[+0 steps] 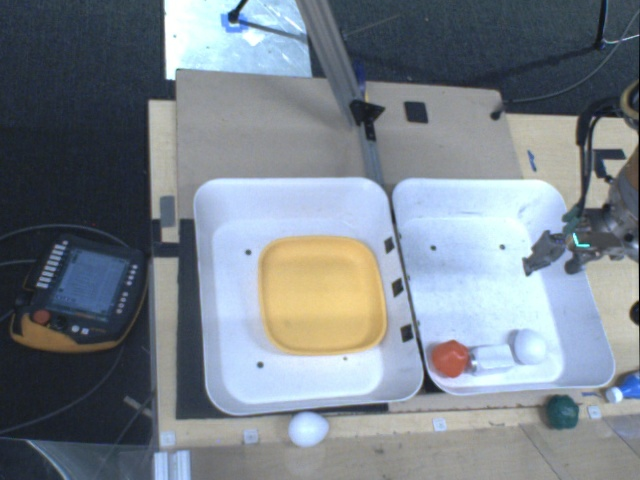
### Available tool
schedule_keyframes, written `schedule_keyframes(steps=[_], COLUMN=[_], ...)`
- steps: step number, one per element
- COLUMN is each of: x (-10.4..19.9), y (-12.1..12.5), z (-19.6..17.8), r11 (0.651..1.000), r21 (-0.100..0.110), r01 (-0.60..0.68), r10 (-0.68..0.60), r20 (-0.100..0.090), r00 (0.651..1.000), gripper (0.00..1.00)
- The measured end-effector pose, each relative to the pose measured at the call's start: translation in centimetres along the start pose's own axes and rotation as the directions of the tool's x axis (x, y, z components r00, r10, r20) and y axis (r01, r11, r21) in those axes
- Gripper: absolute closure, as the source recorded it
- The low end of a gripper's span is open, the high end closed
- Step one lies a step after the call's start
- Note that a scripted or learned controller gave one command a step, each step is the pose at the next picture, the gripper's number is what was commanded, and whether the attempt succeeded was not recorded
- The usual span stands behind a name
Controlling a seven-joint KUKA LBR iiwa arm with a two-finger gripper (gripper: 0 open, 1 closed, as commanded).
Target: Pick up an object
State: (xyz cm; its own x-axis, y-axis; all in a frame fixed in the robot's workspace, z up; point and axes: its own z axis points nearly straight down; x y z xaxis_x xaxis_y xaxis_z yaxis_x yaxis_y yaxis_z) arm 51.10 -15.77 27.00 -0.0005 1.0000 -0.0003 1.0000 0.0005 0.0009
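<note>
The arm enters at the right edge of the frame, about mid-height, with only its wrist end and some cabling in sight, and it reaches leftward over the right rim of the right bin (pixel 500 203). The gripper (pixel 548 252) hangs over the right-hand part of that bin, its dark fingers pointing left and slightly downward; nothing lies between them, and whether they stand wide or narrow cannot be told at this size. Below the gripper, along the bin's lower wall, three things lie in a row: a red ball (pixel 450 358) at the lower left corner, a clear white-ish tube (pixel 488 358) just beside it, and a white ball (pixel 529 347) at the tube's right end, apparently touching it. The rest of the right bin's floor, from its upper wall down to that row, is bare white. The left bin (pixel 225 268) sits just beside it, their inner rims meeting at the centre of the frame, and holds a yellow square plate (pixel 323 295) in the middle, with a band of floor on every side. Outside the bins, a white egg (pixel 308 429) rests on the bench by the left bin's lower edge, and a dark green ball (pixel 562 411) lies at the lower right.
</note>
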Motion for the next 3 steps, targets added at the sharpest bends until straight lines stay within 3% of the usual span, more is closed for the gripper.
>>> schedule_keyframes(steps=[1, 2, 3], x=[0.0, 0.5, 0.7], y=[0.0, 0.5, -0.5], z=[0.0, 5.9, 10.8], r11=[1.000, 1.000, 1.000], r21=[0.000, 0.005, 0.004], r01=[0.000, 0.000, 0.000], r10=[0.000, 0.000, 0.000], r20=[0.000, -0.001, -0.001], r00=[1.000, 1.000, 1.000], gripper=[0.00, 0.00, 0.00])
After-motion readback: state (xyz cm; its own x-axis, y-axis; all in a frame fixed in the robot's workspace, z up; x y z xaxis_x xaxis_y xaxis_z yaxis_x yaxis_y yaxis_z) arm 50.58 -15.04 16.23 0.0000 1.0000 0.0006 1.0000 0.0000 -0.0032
